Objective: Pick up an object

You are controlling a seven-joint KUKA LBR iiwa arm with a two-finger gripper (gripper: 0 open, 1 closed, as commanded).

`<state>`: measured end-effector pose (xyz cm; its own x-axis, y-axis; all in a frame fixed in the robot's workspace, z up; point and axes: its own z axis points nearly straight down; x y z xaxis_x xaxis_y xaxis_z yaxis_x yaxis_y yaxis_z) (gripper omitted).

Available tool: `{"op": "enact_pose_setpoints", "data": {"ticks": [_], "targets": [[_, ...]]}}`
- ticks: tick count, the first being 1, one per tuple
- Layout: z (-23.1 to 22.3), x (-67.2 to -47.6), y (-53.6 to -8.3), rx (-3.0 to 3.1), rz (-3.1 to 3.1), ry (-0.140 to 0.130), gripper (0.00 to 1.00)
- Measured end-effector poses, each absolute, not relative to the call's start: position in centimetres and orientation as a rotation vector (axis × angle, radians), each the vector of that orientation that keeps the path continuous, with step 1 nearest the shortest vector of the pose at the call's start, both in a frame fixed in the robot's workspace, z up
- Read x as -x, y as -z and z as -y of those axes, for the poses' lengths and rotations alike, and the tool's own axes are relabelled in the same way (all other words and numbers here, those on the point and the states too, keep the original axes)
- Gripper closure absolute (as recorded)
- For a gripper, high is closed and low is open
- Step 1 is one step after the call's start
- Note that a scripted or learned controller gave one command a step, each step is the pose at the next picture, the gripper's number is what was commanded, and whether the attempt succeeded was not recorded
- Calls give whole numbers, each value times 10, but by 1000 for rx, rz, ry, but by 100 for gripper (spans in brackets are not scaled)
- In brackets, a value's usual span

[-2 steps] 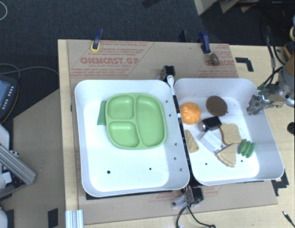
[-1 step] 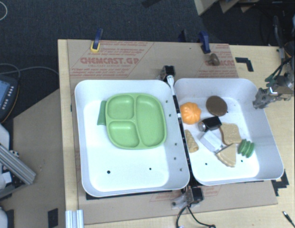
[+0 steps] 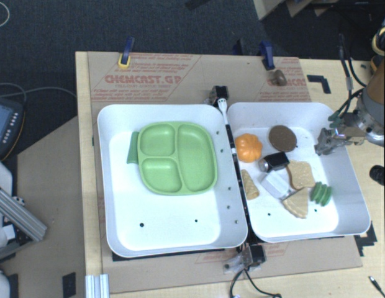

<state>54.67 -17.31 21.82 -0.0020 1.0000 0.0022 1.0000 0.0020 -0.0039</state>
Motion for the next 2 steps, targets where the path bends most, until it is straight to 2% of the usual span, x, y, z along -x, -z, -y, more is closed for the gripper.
{"op": "enact_pose_setpoints", "data": {"ticks": [1, 2], "targets": [[129, -524, -211, 2215, 2222, -1, 100], [82, -502, -227, 2216, 2221, -1, 100]]}}
